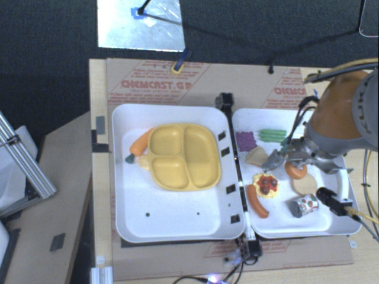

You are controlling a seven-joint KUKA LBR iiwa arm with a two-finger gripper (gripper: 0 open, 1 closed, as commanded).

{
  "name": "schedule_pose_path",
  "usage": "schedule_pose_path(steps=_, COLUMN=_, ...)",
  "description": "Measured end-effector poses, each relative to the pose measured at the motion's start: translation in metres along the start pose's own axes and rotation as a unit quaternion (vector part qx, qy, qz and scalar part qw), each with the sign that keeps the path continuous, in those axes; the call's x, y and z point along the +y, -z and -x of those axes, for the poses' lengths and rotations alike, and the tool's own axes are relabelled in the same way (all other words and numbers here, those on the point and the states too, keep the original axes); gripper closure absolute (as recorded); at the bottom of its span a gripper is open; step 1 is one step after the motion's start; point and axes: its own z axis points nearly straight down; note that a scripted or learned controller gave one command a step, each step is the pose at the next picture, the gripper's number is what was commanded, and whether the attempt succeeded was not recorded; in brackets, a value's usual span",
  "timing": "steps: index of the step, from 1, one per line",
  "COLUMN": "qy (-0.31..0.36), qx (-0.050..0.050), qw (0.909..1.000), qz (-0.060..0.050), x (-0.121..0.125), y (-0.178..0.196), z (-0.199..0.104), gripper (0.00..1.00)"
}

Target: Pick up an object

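Where fingers blur, claw (pixel 277 160) over bin (pixel 339 229)

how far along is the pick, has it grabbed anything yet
Nothing looks picked yet. The tool is low in the right bin, among the toy food near the beige wedge and pizza slice, with nothing visibly between its fingers. A grasp and a lift are left. The yellow tray and carrot sit in the left bin.
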Motion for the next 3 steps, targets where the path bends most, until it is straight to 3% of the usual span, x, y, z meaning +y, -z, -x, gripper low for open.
schedule_pose_path(steps=1, qy=0.0, qx=0.0, qw=1.0, qz=0.001, x=0.001, y=-0.051, z=-0.001, gripper=0.0)
schedule_pose_path(steps=2, qy=0.0, qx=-0.002, qw=1.0, qz=0.004, x=0.003, y=-0.037, z=0.001, gripper=1.0)
schedule_pose_path(steps=3, qy=0.001, qx=-0.001, qw=1.0, qz=0.003, x=-0.003, y=0.024, z=0.0, gripper=1.0)
